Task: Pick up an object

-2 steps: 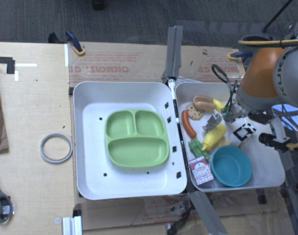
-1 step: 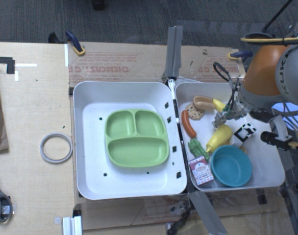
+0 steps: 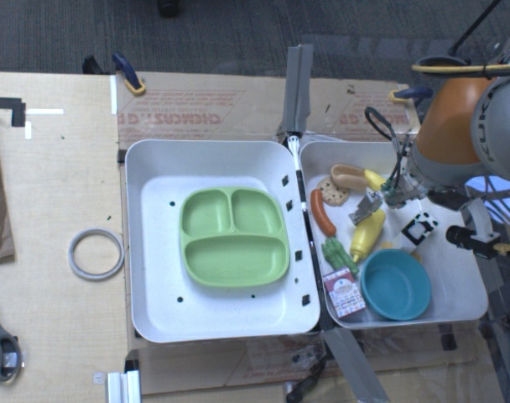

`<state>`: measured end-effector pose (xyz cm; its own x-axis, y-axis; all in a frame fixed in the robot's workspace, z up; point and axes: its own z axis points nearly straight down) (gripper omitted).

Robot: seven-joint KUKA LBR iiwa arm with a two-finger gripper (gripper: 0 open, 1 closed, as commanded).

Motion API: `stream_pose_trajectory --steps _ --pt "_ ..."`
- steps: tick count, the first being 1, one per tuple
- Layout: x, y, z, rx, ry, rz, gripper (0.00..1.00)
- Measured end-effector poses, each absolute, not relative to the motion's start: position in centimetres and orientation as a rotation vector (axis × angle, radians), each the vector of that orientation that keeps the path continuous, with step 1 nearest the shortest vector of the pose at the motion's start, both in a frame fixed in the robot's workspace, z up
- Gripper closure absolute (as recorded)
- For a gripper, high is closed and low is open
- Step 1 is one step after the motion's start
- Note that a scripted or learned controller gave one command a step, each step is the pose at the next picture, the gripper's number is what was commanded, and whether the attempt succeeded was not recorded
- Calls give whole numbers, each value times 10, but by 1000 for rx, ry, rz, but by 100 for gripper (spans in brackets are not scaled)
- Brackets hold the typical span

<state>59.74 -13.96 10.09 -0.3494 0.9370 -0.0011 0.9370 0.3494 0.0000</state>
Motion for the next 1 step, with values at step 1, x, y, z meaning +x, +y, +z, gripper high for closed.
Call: stream_pose_trajectory --steps 1 --pt "598 -141 110 1797 2574 0 100"
